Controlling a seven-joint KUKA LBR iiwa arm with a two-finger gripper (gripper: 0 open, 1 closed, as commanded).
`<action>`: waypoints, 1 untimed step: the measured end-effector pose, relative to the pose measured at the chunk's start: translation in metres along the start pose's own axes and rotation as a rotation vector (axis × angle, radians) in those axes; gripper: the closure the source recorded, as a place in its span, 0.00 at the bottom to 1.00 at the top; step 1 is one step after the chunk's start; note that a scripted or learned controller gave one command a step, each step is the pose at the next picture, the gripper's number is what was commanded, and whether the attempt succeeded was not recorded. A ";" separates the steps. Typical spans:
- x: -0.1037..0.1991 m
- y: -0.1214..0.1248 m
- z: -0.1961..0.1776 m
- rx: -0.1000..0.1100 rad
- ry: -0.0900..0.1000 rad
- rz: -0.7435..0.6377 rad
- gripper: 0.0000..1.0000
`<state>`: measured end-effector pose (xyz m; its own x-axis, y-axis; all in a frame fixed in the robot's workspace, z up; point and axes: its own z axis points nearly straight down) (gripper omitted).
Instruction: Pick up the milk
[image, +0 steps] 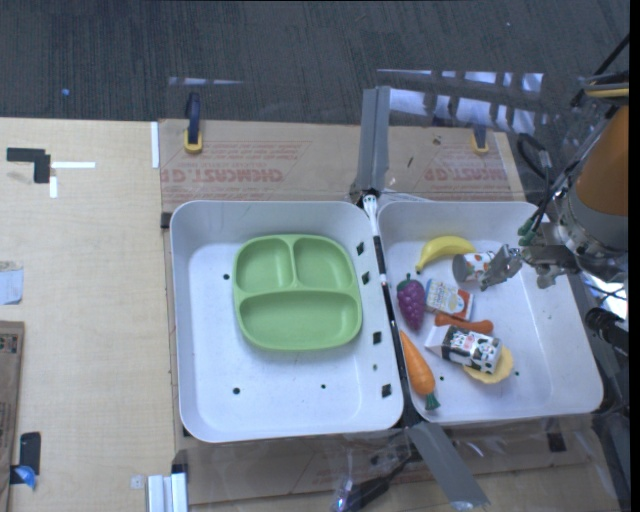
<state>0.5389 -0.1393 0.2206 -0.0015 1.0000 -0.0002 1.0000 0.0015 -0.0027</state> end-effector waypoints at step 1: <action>0.033 0.022 0.032 0.000 0.000 -0.167 0.00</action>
<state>0.5604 -0.1058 0.1880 -0.1678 0.9858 0.0003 0.9858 0.1678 -0.0027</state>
